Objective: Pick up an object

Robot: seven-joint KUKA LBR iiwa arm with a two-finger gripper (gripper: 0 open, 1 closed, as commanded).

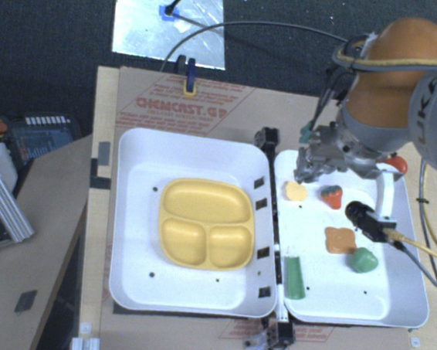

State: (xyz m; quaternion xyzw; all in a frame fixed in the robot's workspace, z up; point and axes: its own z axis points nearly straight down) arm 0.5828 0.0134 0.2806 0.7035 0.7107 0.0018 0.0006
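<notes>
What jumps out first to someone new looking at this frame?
Probably the yellow divided plate lying alone in the left bin. Next, the arm's orange band at upper right, with the gripper low over the right bin, just above a pale yellow piece beside a strawberry.

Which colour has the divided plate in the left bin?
The divided plate is pale yellow, seen in the camera view, lying in the left bin.
</notes>
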